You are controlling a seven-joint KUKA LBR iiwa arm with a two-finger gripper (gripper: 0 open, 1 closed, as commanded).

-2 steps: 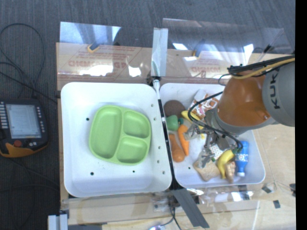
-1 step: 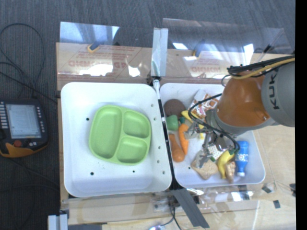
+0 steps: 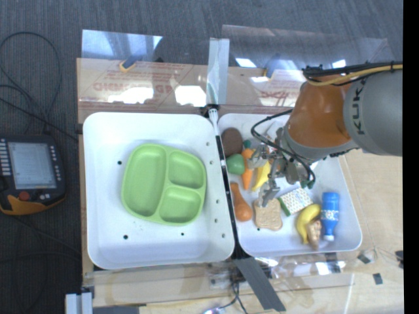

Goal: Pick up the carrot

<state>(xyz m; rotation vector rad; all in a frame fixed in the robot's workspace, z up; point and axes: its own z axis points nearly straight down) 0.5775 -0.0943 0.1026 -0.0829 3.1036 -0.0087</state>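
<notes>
Arm inspected: grey KUKA unit [image 3: 383, 110].
Orange band [image 3: 321, 116] sat above the wrist; black cables [image 3: 347, 70] ran along the casing, which bore dark lettering.

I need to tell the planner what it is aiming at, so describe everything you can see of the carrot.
The carrot is a small orange toy, smooth like plastic, tapered, lying flat and roughly lengthwise along the left wall of the right bin. Its wider end points toward the bench front, next to the toast slice. A green ball lies just beyond its narrow end. The pincer hangs to its right, not on it.
</notes>
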